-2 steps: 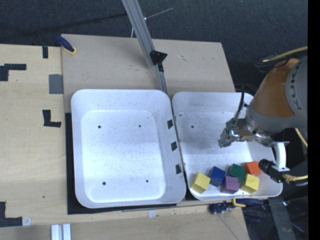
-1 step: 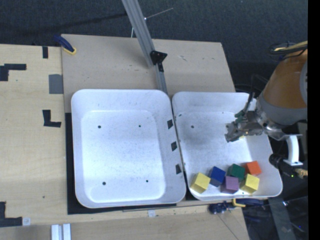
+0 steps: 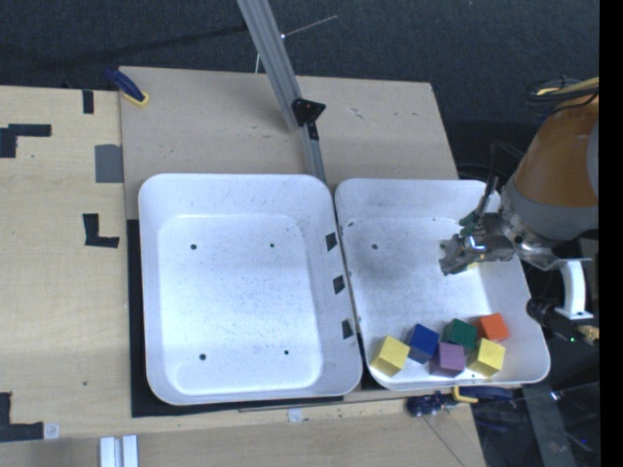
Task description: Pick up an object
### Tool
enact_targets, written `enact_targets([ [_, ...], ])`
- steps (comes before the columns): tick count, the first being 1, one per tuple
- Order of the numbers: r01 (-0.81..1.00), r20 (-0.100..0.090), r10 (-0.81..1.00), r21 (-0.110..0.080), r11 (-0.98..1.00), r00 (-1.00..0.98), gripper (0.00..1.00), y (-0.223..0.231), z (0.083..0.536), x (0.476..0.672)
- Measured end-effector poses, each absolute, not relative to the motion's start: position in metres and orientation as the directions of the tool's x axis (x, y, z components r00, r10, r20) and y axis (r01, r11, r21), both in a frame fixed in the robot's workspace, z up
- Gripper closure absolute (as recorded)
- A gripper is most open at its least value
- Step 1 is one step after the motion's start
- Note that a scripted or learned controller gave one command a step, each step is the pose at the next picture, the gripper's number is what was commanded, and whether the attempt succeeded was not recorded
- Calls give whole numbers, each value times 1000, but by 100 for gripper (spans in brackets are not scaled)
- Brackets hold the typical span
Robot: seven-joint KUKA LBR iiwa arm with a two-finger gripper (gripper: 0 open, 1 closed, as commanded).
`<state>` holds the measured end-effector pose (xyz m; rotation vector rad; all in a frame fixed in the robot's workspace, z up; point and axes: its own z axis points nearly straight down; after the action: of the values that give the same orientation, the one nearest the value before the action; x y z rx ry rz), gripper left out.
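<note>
Camera view: two-finger metal gripper (image 3: 456,257), grip state cannot tell. Small blue cube (image 3: 423,341) below it; descend centred, avoid neighbour small purple cube (image 3: 451,357).

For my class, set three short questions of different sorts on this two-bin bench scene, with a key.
1. True or false: the small coloured cubes lie in the left white bin.
2. Which cube lies farthest left? A) the yellow cube B) the orange cube C) the purple cube
3. Fill in: the two-finger gripper hangs over the ____ white bin.

Key: 1 false, they cluster at the right bin's near edge; 2 A; 3 right.
</note>
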<state>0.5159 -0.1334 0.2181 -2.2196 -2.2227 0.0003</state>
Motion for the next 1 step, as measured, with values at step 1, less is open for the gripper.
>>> enact_targets([
  [1, 1000, 2, 1000, -1, 8, -8, 100, -73, 223, 537],
])
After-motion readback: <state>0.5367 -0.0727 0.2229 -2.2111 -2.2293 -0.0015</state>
